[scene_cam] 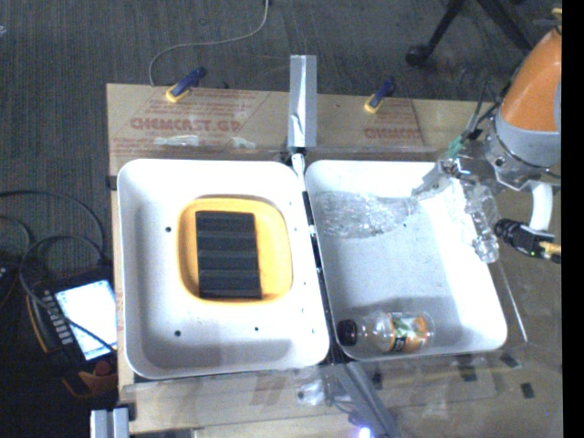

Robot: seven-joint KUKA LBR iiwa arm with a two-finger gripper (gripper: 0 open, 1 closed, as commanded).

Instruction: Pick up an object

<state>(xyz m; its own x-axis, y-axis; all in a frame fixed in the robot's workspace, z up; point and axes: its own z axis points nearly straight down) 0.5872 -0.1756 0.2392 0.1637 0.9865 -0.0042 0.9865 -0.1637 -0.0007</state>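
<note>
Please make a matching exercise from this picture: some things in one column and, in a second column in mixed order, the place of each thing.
Things:
1. yellow tray with black ridged insert
2. plastic bottle
3. crumpled clear plastic
4. gripper

Places:
A. lying on its side at the near edge of the right bin
B. above the far right corner of the right bin
C. in the middle of the left bin
D. in the far part of the right bin, close to the wall between the bins

Pairs: 1-C, 2-A, 3-D, 4-B
</note>
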